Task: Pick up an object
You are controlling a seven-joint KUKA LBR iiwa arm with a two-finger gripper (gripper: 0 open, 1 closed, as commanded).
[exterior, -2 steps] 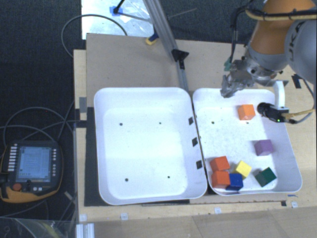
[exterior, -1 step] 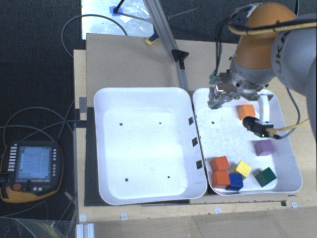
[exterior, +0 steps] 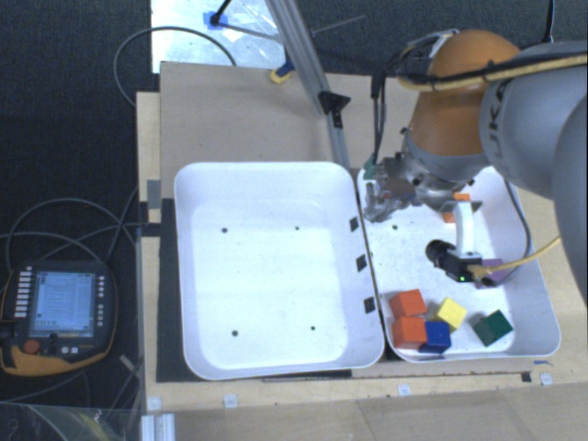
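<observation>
At far left we see a handheld control pendant (exterior: 55,318) on dark flooring beside the pale counter (exterior: 248,108). The left bin (exterior: 266,265), smooth white plastic, holds only small dark specks. In the right bin (exterior: 542,324), toward lower right of frame, small blocks cluster: two orange blocks (exterior: 409,315), a blue block (exterior: 437,335), a yellow block (exterior: 451,313) and a green block (exterior: 493,327). The gripper (exterior: 378,200) hangs at that bin's upper left; whether it grips anything, we cannot tell.
</observation>
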